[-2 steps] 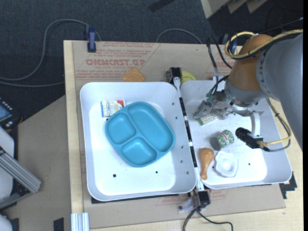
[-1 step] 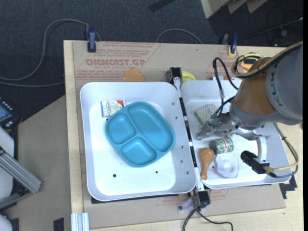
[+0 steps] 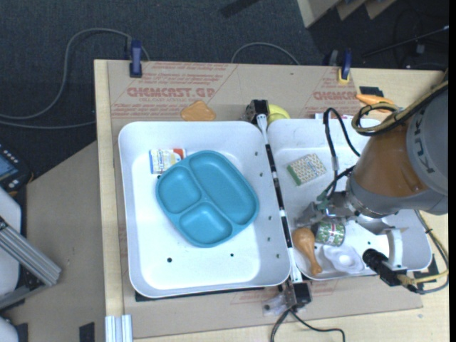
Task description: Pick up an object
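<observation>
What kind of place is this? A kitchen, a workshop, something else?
Most likely a robotics lab rather than a kitchen. A robot arm reaches over two white bins on a clamped board, the blue divided plate and small items look like test objects, and cables trail over dark carpet.

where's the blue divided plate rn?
The blue divided plate lies in the left bin, toward its upper middle, with a small white packet touching its upper-left edge.
</observation>
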Controlling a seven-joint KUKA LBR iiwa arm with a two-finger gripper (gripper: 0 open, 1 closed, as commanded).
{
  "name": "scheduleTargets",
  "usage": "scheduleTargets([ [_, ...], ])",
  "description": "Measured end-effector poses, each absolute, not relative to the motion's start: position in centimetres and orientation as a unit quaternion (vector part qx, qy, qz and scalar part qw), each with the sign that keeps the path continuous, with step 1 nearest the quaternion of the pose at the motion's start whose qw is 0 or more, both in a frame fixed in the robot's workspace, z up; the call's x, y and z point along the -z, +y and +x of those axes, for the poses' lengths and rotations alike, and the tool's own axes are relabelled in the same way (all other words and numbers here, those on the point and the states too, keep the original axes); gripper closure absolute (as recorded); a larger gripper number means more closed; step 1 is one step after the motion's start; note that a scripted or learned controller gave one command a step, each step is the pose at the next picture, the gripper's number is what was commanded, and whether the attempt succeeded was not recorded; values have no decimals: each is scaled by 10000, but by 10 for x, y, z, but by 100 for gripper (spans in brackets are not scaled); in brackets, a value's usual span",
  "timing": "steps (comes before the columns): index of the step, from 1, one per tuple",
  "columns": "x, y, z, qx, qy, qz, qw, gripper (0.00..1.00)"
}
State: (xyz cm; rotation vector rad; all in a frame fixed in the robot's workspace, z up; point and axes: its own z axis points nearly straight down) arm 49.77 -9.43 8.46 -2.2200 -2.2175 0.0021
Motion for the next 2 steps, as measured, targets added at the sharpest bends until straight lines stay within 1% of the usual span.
scheduleTargets([
  [1,-95,-95,500,2,-7066,-7076,-5,100],
  [2,-94,-94,499,1,-7065,-7077,-3,0],
])
